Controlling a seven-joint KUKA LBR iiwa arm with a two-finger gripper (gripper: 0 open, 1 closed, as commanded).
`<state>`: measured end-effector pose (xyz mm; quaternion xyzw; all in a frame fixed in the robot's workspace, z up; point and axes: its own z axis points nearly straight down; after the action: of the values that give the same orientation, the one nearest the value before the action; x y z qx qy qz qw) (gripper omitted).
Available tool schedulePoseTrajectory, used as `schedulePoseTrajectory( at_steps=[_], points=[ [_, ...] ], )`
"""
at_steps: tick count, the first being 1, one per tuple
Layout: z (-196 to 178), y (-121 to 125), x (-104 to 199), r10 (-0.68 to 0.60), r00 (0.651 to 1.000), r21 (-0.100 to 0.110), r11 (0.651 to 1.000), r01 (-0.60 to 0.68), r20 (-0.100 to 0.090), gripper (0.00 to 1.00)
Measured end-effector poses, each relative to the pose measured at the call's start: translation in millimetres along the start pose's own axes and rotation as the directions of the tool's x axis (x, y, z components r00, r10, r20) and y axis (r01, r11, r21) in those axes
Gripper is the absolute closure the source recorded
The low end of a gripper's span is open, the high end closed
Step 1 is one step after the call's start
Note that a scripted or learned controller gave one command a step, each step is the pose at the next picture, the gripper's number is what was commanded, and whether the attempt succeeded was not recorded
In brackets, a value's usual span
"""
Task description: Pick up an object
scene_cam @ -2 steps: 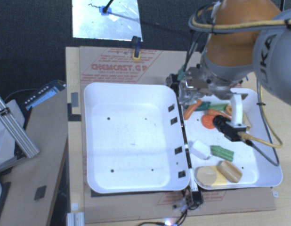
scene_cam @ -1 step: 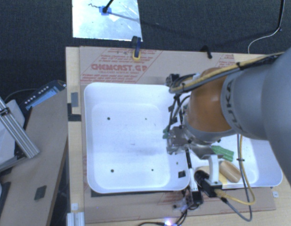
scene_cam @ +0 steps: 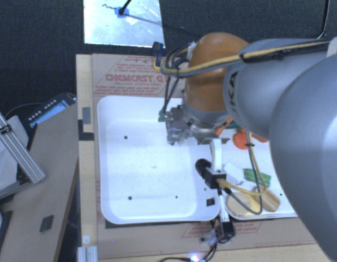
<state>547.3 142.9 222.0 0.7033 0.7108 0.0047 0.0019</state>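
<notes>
Overhead, the gripper [scene_cam: 182, 131] hangs at the left bin's [scene_cam: 119, 162] right rim, its grip state impossible to tell; objects [scene_cam: 250, 179] lie just right of it in the right bin [scene_cam: 286, 212].

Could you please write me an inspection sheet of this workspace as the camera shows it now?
Surface: two shallow white bins side by side on a cardboard sheet; left bin has a few small dark specks on its floor.
Job's things: in the right bin, partly hidden by the arm, an orange object, a green piece, a white piece and a wooden spoon.
Clutter: nothing seen.
Grippers: gripper over the bins' dividing edge; finger state cannot be told.
Cables: yellow and dark cables run along the arm; a loop hangs over the right bin.
Surroundings: dark carpet, a shiny sheet behind, an aluminium rail at left.
</notes>
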Motion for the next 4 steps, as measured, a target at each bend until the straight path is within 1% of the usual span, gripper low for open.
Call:
schedulePoseTrajectory(
  at_steps=[1,2,3,4],
  points=[
    [-2,-32,77,-0.001,1.0,0.01,1.0,0.001,0.001,1.0],
    [-12,-30,72,0.003,1.0,0.009,1.0,-0.003,0.002,1.0],
    [39,-62,89,0.005,1.0,0.015,1.0,-0.005,0.004,1.0],
    [-66,-50,93,0.005,1.0,-0.001,1.0,-0.005,-0.002,1.0]
  ],
)
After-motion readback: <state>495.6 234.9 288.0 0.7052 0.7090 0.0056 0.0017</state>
